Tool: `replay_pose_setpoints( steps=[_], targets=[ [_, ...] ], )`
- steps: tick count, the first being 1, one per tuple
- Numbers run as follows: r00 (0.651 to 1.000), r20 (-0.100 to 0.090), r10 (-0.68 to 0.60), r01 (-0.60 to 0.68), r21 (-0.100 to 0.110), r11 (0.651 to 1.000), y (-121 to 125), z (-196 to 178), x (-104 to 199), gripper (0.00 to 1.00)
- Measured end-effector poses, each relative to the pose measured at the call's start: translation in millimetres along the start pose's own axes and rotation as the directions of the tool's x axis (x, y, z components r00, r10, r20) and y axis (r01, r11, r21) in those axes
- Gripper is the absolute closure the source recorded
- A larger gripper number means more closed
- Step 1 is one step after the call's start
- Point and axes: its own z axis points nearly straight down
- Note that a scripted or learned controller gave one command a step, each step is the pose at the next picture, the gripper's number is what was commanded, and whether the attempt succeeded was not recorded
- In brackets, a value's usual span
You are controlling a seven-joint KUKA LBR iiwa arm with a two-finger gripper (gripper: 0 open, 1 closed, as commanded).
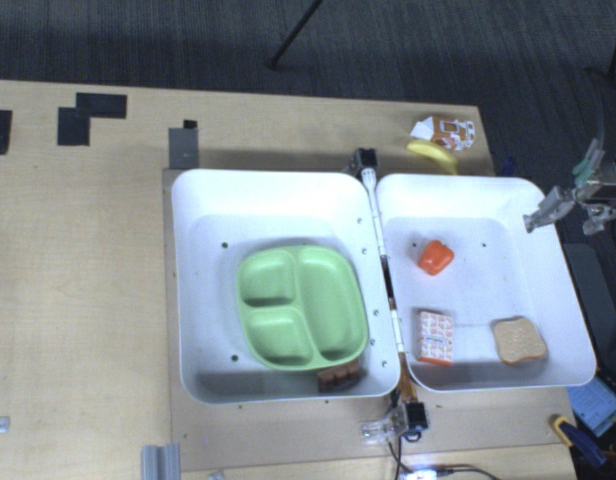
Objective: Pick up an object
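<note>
A: Can you read anything on the small box (435, 337) in the right bin (558, 298)?

B: No. It has a red and white printed pattern, too small to make out as letters.

A: And the packet (443, 131) on the bench behind the bins?

B: Orange and white print, again illegible. No text, brand or number can be read anywhere.

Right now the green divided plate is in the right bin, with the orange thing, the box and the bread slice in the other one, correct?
Not quite. The camera view shows the green divided plate in the left bin; the orange thing, box and bread slice are in the right bin.
</note>
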Motion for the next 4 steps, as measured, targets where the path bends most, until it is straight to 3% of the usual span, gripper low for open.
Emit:
replay_pose_setpoints(
  steps=[1,2,3,4],
  targets=[
    [1.000,0.000,0.002,-0.002,-0.003,1.000,-40.2,189.3,8.6,0.00],
    [1.000,0.001,0.000,0.000,-0.008,1.000,-38.1,177.5,8.8,1.00],
    [1.000,0.000,0.000,0.000,-0.008,1.000,-38.2,177.6,8.8,0.00],
    [1.000,0.000,-0.002,0.002,-0.011,1.000,-36.7,166.7,9.2,1.00]
  ],
)
